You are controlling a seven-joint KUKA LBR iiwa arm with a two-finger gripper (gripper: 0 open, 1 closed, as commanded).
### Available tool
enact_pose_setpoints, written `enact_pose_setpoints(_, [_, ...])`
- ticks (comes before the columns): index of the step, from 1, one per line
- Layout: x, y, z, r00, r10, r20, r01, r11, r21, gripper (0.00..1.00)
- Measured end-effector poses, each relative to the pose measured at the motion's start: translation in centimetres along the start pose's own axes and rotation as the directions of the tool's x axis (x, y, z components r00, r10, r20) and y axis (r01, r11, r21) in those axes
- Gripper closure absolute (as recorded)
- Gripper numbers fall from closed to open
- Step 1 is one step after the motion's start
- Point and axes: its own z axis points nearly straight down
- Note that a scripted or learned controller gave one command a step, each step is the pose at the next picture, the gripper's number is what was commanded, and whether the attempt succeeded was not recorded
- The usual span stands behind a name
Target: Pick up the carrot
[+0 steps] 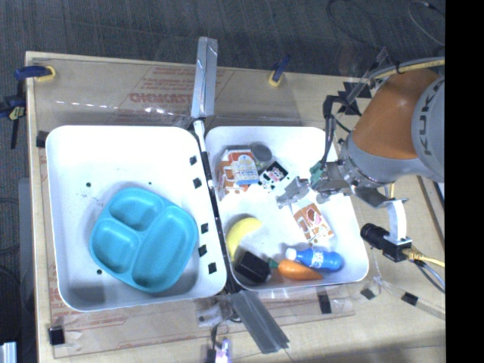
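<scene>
Lying near the front wall of the right bin (344,146), the carrot (300,271), tucked just beneath a blue bottle (318,259) and seemingly touching it along the upper side. Sitting immediately to the left, a black object (250,266), with a yellow item (243,231) above that. Running roughly left to right across the view, the carrot's long axis, tilted only slightly; looking thicker toward the left end by the black object and tapering toward the right, though too small to be sure which end is the tip.

Hovering over the upper middle of the right bin, the end effector (296,190), reaching in from the right beneath the orange band of the arm (389,127). Well apart from the carrot, with a red-and-white packet (312,222) lying between the two. Carrying nothing visible between the fingers; whether parted or closed, impossible to tell from this angle.

Judging progress: nothing of the pick accomplished yet, the carrot resting untouched on the bin floor. Remaining, by the look of it: travelling toward the front of the bin, aligning across the carrot's short width, descending, closing, lifting. Likely complicating the grasp: the crowding bottle above and the bin wall close below.

Resting in the left bin (68,150), a blue divided plate (144,237), playing no part here. Supporting both bins, the tabletop (302,97).
</scene>
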Motion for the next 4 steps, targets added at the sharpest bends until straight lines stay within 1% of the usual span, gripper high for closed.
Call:
enact_pose_setpoints(1, [-2.0,-4.2,0.8,0.971,-0.24,-0.001,0.24,0.971,0.0,0.0])
enact_pose_setpoints(2, [-1.9,-4.2,4.0,0.861,-0.508,-0.001,0.508,0.861,-0.001,0.0])
enact_pose_setpoints(3, [-1.8,-4.1,7.0,0.806,-0.592,-0.001,0.592,0.806,-0.001,0.0])
enact_pose_setpoints(4, [-0.3,-1.6,-1.3,0.711,-0.703,0.004,0.703,0.711,-0.002,0.0])
